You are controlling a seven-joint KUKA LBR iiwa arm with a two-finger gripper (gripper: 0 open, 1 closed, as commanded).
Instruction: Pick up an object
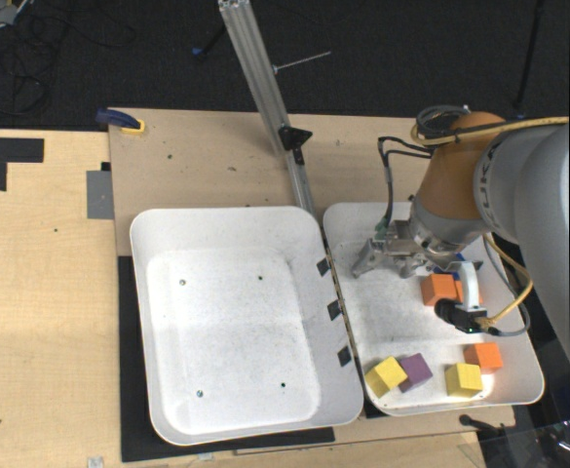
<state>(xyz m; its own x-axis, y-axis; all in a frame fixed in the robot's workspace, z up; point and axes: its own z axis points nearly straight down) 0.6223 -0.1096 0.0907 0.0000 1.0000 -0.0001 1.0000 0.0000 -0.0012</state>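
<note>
orange block sits beside the jaws.

Even overhead light falls on the pale wooden bench, while the floor beyond its far edge sinks into near-black, cables barely legible. The wide shallow white plastic bin glows brightest along its near-left corner and dims to a grey shade across its far half. The grey-and-orange robot arm casts a soft shadow on the smaller white bin. Focus is mildly soft throughout, with fine grain.
</note>
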